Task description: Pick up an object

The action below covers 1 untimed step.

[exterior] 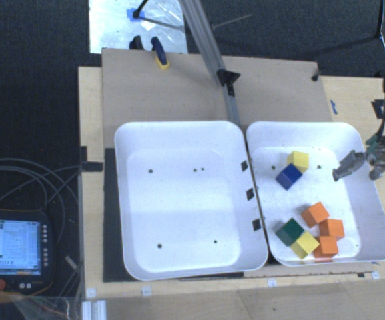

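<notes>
Camera view: the gripper (360, 166) hangs over the right bin (366, 139) near its right rim, fingers spread apart with nothing between them. By my reading the pick has not begun; this looks like the approach step. Next it needs to settle above one block, drop down and close on it. Nearest are the yellow block (299, 159) and blue block (289, 177), touching, toward the bin's far middle. At the near edge sit a green block (290, 232), another yellow block (306, 245) and three orange blocks (326, 231), bunched tightly. The left bin (122, 145) sits alongside.
</notes>
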{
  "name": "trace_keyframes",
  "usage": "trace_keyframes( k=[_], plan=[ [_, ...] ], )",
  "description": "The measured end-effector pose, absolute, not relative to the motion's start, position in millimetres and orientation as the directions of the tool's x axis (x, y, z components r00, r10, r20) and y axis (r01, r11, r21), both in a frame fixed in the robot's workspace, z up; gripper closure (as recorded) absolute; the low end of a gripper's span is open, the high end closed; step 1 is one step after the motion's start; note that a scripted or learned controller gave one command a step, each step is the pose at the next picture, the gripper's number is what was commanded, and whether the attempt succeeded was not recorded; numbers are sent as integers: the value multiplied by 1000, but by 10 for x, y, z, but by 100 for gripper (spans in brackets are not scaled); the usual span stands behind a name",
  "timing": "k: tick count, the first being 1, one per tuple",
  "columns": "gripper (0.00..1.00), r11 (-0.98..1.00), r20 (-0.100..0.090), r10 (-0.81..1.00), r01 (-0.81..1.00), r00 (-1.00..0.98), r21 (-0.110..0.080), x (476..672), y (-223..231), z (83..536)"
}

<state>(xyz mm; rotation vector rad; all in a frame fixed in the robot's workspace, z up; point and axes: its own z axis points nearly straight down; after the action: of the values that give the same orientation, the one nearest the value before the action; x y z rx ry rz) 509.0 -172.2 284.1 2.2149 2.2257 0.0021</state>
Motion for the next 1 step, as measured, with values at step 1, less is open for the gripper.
trace_keyframes(
  k=[1],
  plan=[
    [0, 3, 0, 1000, 1000, -3, 3, 5091, -1723, 2843]
  ],
)
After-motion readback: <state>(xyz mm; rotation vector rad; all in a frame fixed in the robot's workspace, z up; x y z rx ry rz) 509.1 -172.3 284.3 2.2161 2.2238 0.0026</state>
